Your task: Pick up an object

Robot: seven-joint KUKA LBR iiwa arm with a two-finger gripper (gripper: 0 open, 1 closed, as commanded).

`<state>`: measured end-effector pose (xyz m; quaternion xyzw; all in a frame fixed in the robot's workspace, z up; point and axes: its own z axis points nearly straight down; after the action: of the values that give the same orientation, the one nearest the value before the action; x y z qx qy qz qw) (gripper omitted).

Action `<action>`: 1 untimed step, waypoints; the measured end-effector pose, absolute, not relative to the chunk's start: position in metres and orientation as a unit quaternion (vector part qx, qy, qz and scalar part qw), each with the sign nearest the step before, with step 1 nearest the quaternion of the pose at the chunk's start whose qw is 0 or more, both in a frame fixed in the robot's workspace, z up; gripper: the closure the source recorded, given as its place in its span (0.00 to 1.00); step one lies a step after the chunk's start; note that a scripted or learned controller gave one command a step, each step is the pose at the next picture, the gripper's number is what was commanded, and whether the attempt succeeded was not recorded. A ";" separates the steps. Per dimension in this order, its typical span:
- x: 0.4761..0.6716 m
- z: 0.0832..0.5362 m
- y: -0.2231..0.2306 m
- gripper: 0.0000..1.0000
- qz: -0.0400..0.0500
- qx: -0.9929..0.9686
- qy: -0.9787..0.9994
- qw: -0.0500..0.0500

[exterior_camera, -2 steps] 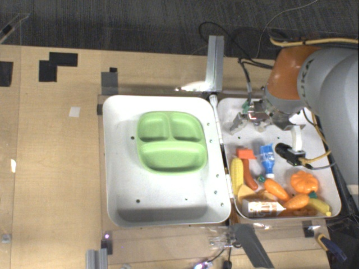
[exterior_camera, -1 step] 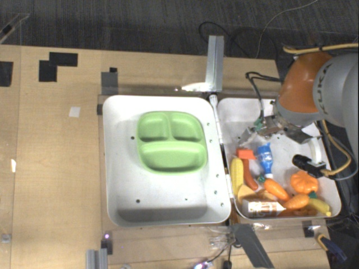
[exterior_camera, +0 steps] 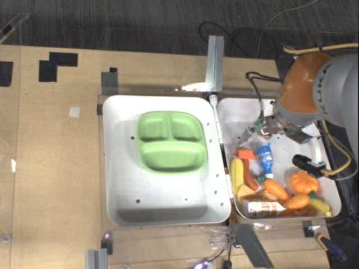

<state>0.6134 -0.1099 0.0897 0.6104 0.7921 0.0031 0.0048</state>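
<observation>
Nothing lifted yet. Gripper low over the right bin, near its back wall; jaw state impossible to tell. Toy food heaped toward the front: corn cob, blue bottle, carrot. Whole pick left.

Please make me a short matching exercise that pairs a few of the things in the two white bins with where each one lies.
Things:
1. green plastic divided plate
2. yellow toy corn cob
3. round orange toy pumpkin
4. blue and white toy bottle

Places:
A. right bin, near its right wall
B. middle of the left bin
C. right bin, middle, just right of the red block
D. right bin, along its left wall

Pairs: 1-B, 2-D, 3-A, 4-C
</observation>
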 end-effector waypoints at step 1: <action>0.561 0.091 -0.130 0.00 0.003 0.615 0.789 0.006</action>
<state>0.5608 -0.1297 0.0905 0.6147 0.7888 0.0033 0.0056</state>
